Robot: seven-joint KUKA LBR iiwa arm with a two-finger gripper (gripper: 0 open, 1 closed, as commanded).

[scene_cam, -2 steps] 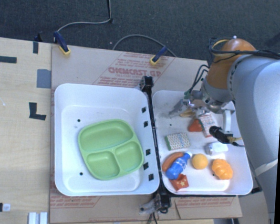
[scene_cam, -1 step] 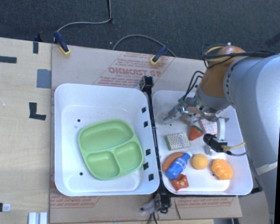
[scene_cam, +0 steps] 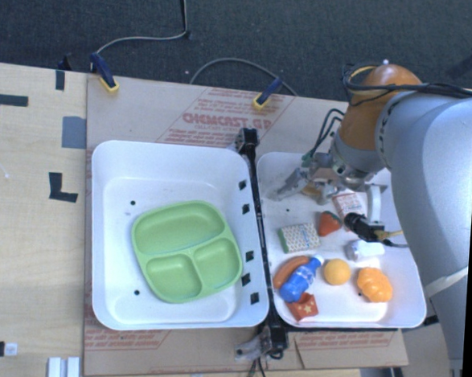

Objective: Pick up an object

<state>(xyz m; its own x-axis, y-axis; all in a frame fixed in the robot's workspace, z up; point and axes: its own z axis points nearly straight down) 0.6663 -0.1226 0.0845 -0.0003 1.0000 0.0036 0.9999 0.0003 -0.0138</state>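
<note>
Approach step: gripper [scene_cam: 297,182] hangs splayed wide and empty over the right bin's [scene_cam: 404,316] far corner, the toys—sponge [scene_cam: 299,237], bottle [scene_cam: 298,281], lemon [scene_cam: 336,272]—lying nearer the front; next move likely needs centring over one, then descending.

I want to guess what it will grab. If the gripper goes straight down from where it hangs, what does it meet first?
Probably bare floor of the right bin; the gripper hangs over its upper-left corner, though depth is unclear.

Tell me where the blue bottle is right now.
The blue bottle lies in the right bin, near its front left corner, resting against the orange sausage-shaped toy, with the yellow ball just to its right.
</note>
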